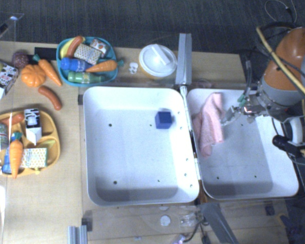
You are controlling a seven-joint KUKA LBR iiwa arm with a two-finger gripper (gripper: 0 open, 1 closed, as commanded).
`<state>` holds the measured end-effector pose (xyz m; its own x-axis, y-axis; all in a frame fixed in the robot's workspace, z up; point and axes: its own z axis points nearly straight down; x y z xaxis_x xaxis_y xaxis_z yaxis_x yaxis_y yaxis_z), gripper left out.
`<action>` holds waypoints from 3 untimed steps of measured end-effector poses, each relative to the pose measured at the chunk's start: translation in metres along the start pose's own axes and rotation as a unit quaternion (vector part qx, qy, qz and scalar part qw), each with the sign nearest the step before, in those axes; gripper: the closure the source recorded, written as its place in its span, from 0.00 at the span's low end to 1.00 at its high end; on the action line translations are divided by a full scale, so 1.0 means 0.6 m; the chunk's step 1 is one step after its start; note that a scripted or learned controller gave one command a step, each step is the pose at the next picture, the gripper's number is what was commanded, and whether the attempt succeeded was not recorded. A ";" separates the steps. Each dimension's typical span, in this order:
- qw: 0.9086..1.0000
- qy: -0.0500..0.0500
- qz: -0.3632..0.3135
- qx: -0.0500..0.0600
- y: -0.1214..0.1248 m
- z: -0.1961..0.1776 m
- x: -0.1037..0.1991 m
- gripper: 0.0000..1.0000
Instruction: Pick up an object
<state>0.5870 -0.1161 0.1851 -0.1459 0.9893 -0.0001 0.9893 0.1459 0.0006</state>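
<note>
You're watching the end effector [233, 113] hovering beside the cloth [209, 124], can't tell open/closed; it's risking snagging only an edge & dropping it.

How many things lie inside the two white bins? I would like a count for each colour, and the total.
Blue: 1, the blue cube in the left bin.
Pink: 1, the pink cloth in the right bin.
Total: 2
</note>
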 end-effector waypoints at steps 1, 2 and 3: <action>0.997 -0.001 -0.078 -0.004 0.096 0.148 0.033 0.00; 0.995 -0.002 -0.097 -0.009 0.064 0.154 0.029 0.00; 0.995 -0.002 -0.097 -0.012 0.067 0.135 0.031 1.00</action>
<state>0.6244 -0.0919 0.1043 -0.3341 0.9425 -0.0071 0.9422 0.3342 0.0238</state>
